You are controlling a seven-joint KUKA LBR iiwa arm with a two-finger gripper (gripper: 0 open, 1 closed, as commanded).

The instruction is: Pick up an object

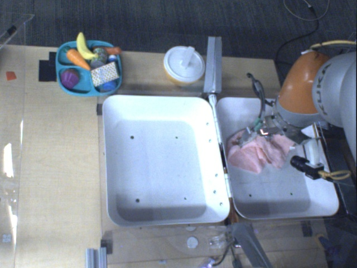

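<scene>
Pink cloth [257, 153] in the right bin [279, 202], gripper [262, 128] seemingly touching its top; finger state unclear.

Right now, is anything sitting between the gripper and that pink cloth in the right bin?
Nothing visible does. The gripper is already down at the top edge of the pink cloth, which lies alone on the floor of the right bin. The left bin and the blue toy tray are well off to the side.
</scene>
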